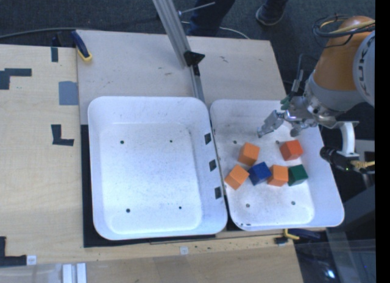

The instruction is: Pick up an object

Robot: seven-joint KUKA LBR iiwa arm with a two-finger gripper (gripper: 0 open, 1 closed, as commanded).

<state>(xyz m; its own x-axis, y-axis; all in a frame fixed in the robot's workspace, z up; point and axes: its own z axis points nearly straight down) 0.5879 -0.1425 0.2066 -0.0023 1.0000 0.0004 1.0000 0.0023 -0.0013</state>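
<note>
Crowding gripper (279, 126): 6 blocks (266, 166).

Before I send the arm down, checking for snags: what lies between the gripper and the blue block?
In the camera view, one orange block lies between the gripper and the blue block.

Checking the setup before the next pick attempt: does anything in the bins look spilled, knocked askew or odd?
Nothing stands out. All six blocks lie inside the right bin, loosely clustered and turned at different angles, which fits a pile meant for picking. The gripper hangs open above them, holding nothing. The left bin sits square beside it.
</note>
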